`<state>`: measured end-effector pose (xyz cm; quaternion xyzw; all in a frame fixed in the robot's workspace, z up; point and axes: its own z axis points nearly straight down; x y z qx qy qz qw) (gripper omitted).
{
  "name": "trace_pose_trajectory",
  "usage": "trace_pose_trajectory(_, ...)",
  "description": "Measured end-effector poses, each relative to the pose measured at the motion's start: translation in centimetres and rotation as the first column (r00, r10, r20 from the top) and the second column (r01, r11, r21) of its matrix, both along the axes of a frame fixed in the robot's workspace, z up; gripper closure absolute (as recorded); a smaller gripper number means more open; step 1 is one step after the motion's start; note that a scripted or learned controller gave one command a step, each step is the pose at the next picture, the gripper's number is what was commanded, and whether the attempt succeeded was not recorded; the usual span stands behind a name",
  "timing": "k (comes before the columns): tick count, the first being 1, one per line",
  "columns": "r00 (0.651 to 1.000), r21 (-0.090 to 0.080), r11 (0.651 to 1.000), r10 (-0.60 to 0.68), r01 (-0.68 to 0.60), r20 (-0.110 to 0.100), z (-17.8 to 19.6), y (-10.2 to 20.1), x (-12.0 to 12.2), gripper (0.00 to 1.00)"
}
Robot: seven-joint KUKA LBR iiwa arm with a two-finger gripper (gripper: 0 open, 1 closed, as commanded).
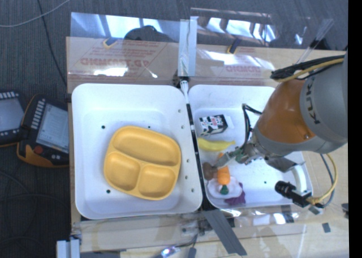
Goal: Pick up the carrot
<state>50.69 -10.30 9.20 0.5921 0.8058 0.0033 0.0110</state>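
Observation:
The carrot is orange with a green top and lies in the right bin near its front left corner, pointing toward the bin's front. My gripper hangs just behind and above the carrot's orange end, below the grey arm with its orange band. From this angle nothing shows inside the gripper. The carrot rests among other small items.
A yellow banana and a black-and-white box lie behind the carrot. A brown piece, a white item and a purple item crowd around it. The left bin bears a yellow divided plate.

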Motion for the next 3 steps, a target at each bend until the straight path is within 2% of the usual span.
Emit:
trace_pose_trajectory(1,1.000,0.005,1.000,0.001,-0.001,-0.001,0.9,0.2,0.1,1.00)
trace_pose_trajectory(2,1.000,0.005,1.000,0.001,-0.001,-0.002,0.9,0.2,0.1,0.00)
trace_pose_trajectory(3,0.983,0.008,0.983,0.181,-0.181,-0.021,7.1,-0.3,0.5,0.00)
